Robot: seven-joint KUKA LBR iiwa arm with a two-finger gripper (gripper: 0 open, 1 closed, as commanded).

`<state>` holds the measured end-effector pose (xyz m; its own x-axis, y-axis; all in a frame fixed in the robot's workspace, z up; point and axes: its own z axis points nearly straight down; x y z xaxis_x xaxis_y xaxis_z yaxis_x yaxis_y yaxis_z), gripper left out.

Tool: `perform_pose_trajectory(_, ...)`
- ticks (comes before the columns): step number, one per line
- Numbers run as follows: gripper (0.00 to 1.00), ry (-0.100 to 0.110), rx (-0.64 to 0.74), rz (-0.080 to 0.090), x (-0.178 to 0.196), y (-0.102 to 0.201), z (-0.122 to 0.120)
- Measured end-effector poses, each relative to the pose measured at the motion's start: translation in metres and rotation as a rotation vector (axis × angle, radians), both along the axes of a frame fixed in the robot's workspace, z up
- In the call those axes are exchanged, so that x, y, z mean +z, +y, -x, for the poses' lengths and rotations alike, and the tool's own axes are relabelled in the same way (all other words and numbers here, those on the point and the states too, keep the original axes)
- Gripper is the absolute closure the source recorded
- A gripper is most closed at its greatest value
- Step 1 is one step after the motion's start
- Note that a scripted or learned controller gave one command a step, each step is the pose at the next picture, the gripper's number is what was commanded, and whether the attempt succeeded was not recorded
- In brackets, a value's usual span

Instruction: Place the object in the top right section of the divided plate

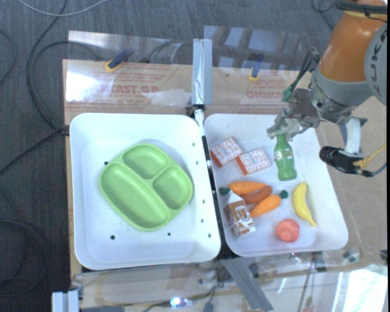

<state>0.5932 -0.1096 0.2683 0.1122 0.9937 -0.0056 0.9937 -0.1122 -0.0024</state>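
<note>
A green divided plate (146,185) with three sections lies in the left white bin (91,239). In the right white bin (325,239), a green bottle (286,161) with a white label lies near the back, its neck pointing toward the far wall. My gripper (286,129) hangs right over the bottle's neck, reaching in from the right under the orange band. The gripper's body hides the bottle's cap, and whether it touches the bottle is unclear.
The right bin also holds two red-and-white boxes (225,151) (253,161), two carrots (247,188) (265,205), a small carton (240,218), a banana (303,203) and a red ball-like fruit (287,230). A metal divider (201,77) stands behind the bins.
</note>
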Motion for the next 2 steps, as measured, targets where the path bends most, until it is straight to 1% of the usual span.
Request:
perform_pose_trajectory(1,1.00,0.002,0.073,-0.005,-0.054,0.065,-0.006)
perform_pose_trajectory(2,1.00,0.001,-0.009,-0.005,-0.054,0.119,-0.031)
